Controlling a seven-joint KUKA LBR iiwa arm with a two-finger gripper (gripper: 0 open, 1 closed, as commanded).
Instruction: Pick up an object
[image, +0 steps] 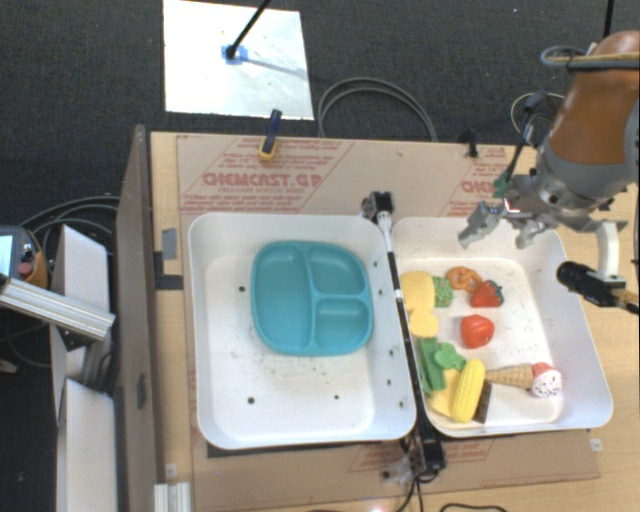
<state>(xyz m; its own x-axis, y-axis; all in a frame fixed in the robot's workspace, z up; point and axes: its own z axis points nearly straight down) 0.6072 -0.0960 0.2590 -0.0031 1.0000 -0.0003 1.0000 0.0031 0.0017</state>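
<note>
My gripper (503, 230) hangs over the far edge of the right bin (575, 345), open, with nothing between its fingers. Below it the bin holds toy food: a pretzel (462, 277), a strawberry (487, 294), a red tomato (477, 330), yellow pieces (419, 293), green beans (436, 362), a corn cob (467, 390) and an ice cream cone (523, 377). The nearest items, the pretzel and strawberry, lie a short way toward the front from the fingertips.
The left bin (225, 300) carries a teal divided plate (311, 298). A black clamp bar (392, 270) runs along the seam between the bins. A black sensor arm (592, 283) sticks out at the right bin's right rim. Cables loop behind the bench.
</note>
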